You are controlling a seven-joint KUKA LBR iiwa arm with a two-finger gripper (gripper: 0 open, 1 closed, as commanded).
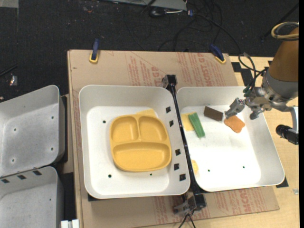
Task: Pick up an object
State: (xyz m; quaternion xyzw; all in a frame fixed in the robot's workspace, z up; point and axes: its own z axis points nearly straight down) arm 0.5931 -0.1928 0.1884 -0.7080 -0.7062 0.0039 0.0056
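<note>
1. Yellow plastic fills much of the left bin (90,127): a three-part tray (140,143) lies flat near its middle, and a paler yellow corner peeks out from under the tray's top right edge, the rest of it hidden.
2. The right bin (247,175) holds a green block (196,125) lying lengthwise just beside a flat yellow piece (186,121), a dark brown block (213,113) near the back, and an orange piece (234,124) to its right.
3. A small yellow bit (194,165) shows at the right bin's left wall, partly cut off by the divider between the bins.
4. The arm (285,65) enters from the right; its upper part runs out of frame.
5. The gripper (243,109) hangs low over the right bin, just above the orange piece and near the brown block. One grey finger (234,108) slants down toward the gap between the two.
6. How wide the gripper stands is too cluttered to make out, and nothing can be seen held in it.
7. The orange piece rests on the bin floor, its upper edge close under the gripper.
</note>
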